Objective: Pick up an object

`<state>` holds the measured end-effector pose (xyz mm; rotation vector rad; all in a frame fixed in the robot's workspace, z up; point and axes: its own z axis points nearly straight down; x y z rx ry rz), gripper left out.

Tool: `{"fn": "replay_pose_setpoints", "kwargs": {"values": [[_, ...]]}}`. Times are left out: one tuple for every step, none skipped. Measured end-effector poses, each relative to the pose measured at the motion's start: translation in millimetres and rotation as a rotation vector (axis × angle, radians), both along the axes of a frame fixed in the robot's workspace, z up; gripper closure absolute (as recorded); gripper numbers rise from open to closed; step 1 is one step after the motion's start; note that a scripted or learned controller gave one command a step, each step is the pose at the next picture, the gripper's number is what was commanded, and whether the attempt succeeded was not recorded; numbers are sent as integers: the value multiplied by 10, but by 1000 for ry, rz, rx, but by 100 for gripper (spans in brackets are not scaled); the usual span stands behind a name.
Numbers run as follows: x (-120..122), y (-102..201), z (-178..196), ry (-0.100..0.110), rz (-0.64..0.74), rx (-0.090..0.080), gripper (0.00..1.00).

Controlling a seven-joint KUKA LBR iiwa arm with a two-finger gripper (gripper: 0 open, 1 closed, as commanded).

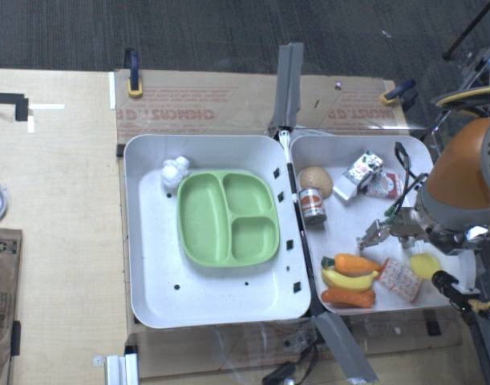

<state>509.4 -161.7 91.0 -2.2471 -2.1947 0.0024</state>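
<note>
1. pale wooden tabletop (60, 215) carries two shallow white bins side by side, with dark floor beyond.
2. tool (375, 234) hangs low over the right bin (341, 146), its metal fingers spread apart and nothing between them.
3. nearest it lie an orange carrot (357, 263) touching a yellow banana (350, 279), with a second orange piece (347, 297) just below; these look like light, stiff, smooth toy food, likely slippery, so a grip across the carrot's thick middle seems safest.
4. a patterned packet (401, 280) beside them looks thin and soft, hard to pinch flat.
5. farther off stand a small can (313, 205), a brown ball (315, 180) and a crumpled wrapper (363, 171).
6. left bin (148, 279) holds a green divided tray (228, 217) and a white lump (175, 171).
7. a yellow round thing (425, 265) is partly hidden by the arm; what it is, i cannot tell.
</note>
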Motion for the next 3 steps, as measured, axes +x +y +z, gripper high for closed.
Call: {"fn": "replay_pose_setpoints", "kwargs": {"values": [[-322, -5, 4, 0, -84, 0, 0], [-324, -52, 3, 0, -130, 1, 0], [-324, 516, -3, 2, -238, 1, 0]]}}
